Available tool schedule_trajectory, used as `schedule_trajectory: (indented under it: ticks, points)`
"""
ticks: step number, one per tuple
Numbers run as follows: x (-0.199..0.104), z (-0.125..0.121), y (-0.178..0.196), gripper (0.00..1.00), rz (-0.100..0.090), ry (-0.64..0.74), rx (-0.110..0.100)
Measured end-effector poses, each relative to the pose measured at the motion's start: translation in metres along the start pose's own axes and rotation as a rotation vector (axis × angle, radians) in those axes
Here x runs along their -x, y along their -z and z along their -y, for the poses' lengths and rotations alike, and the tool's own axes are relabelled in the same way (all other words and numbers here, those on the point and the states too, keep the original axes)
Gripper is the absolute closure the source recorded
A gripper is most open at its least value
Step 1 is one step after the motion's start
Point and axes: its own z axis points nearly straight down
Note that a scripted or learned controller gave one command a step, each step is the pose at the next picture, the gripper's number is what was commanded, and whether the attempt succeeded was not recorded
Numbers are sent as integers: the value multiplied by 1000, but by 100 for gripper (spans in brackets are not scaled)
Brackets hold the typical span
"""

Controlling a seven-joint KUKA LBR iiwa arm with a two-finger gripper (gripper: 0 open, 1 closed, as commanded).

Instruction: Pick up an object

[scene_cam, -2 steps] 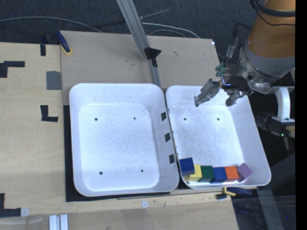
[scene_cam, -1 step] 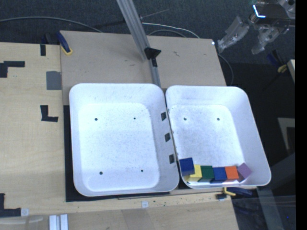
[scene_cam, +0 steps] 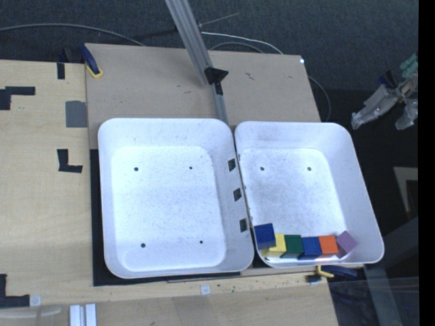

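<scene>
Gripper (scene_cam: 389, 107) beyond right bin (scene_cam: 353, 148), state unclear; descend straight onto purple block (scene_cam: 346, 240), near corner, avoiding wall.

Even, soft overhead light falls across the bench (scene_cam: 170, 73), moderately bright, with no hard glare. The two white bins reflect it most: the left bin (scene_cam: 166, 195) and the right bin (scene_cam: 299, 182) look slightly washed out, their speckled floors still legible. Shadows are faint, a thin dark band along the bins' near rims. The whole view is a little soft and grainy; the dark floor at the top shows noise.
</scene>
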Motion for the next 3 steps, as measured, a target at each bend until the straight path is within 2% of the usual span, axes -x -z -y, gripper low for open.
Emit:
schedule_trajectory:
  ticks: [1, 2, 3]
  points:
    - [-64, -101, -33, 0, -1, 15, 2]
    - [-150, -120, 44, 0, -3, 18, 12]
    - [-125, -48, -126, 0, 0, 7, -6]
